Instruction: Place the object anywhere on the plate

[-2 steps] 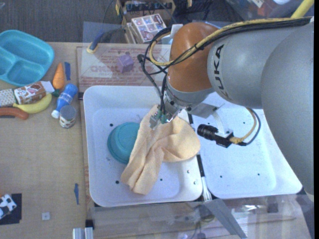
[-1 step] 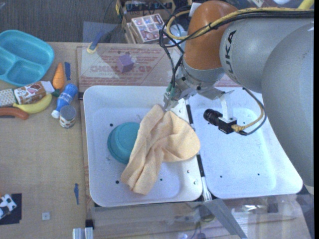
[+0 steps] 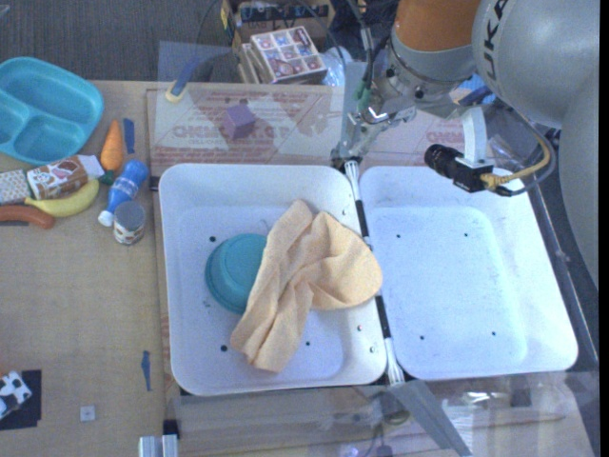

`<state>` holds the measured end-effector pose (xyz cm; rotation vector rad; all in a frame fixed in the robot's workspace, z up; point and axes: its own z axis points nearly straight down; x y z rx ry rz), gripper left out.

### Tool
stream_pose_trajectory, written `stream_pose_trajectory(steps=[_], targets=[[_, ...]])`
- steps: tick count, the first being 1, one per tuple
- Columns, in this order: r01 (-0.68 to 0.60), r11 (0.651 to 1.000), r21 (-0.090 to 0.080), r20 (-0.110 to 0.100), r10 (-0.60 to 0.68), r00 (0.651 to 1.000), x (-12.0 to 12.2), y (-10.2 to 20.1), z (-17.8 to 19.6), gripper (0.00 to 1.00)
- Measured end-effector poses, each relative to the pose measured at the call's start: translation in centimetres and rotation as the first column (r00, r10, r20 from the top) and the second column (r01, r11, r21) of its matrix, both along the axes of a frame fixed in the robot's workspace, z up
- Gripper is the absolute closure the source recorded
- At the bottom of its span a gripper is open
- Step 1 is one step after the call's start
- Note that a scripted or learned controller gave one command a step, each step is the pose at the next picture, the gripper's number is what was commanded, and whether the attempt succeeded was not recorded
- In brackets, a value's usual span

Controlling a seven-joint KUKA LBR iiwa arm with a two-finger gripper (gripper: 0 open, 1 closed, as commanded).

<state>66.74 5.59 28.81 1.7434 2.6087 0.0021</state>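
Two white bins [image 3: 466, 284], one yellow cloth [image 3: 304, 279], one teal plate [image 3: 231, 269]

- The crumpled yellow cloth [image 3: 306, 284] hides the right side of the round teal plate [image 3: 235, 271].
- The frame's top and right edges cut off the grey arm [image 3: 542, 41].

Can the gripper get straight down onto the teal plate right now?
Only partly, it seems. The yellow cloth drapes over the plate's right side; its left part lies bare. The gripper hangs above the bins' far rim.
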Motion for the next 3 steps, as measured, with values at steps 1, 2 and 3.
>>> stream_pose_trajectory(steps=[1,2,3], targets=[[0.15,0.989,0.0,-0.004,-0.15,0.989,-1.7,-6.3,-8.2,1.0],[0.284,0.959,0.001,-0.006,-0.284,0.959,-14.2,-10.2,-1.7,1.0],[0.147,0.989,0.001,-0.004,-0.147,0.989,-17.7,-12.6,-10.4,1.0]])
